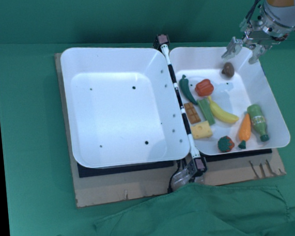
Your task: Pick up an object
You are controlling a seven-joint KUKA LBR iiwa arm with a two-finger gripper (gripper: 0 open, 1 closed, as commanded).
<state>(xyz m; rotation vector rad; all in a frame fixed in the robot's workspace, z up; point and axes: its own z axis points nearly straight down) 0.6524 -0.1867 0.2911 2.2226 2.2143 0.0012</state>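
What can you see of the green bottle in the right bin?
The green bottle looks like a small plastic toy, green with a pale band round its middle and a darker cap end. It lies on its side near the right bin's right wall, beside the toy carrot; contact with the carrot is unclear.

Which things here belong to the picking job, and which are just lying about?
Job:
two-finger gripper, open
brown round toy
red toy pepper
yellow toy banana
orange toy carrot
green toy bottle

Lying about:
brown cardboard sheet
green cloth

Bright, even light; soft shadows.
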